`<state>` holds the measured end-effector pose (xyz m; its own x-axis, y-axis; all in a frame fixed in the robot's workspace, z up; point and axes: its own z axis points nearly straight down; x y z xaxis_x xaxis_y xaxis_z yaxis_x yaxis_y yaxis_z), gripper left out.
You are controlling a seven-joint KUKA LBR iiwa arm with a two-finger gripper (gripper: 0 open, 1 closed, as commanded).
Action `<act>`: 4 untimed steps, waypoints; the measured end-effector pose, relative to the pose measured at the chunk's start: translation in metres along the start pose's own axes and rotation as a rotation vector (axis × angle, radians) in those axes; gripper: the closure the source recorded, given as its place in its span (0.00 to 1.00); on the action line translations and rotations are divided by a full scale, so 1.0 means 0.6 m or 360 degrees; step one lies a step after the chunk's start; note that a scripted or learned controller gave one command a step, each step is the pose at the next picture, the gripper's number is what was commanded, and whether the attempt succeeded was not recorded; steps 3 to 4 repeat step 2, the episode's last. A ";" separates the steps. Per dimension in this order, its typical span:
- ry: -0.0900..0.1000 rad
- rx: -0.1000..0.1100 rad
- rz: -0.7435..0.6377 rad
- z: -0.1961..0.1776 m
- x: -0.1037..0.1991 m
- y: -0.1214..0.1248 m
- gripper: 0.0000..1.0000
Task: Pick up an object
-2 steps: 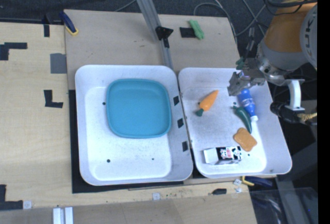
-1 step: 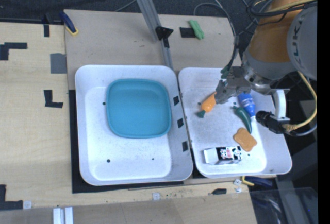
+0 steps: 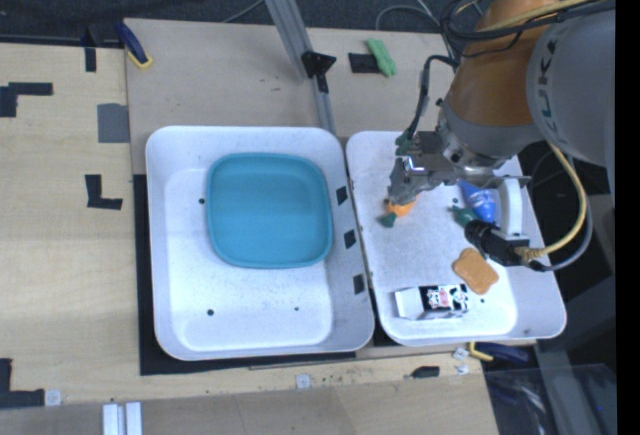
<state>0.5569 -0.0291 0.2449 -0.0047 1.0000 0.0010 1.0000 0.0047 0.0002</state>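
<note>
While the small orange object (image 3: pixel 399 210) sits on the right bin (image 3: pixel 375 223) floor, centre-right of frame, the gripper (image 3: pixel 403 191) hangs right over it, touching or nearly so. Can't tell its state. Lower right there's a tan piece (image 3: pixel 476 271) and a black-and-white carton (image 3: pixel 432 300). Left bin (image 3: pixel 180 313) holds a blue plate (image 3: pixel 268 209).

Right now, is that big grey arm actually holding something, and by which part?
It cannot be told. The gripper is down at a small orange object in the right white bin, but the view does not show the object between its fingers.
</note>
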 end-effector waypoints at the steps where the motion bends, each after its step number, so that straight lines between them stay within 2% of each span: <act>1: 0.0000 0.0001 0.0000 -0.003 0.079 -0.034 1.00; 2: -0.0001 0.0003 -0.0001 0.016 0.180 -0.053 1.00; 4: -0.0001 0.0003 -0.0001 0.016 0.180 -0.053 1.00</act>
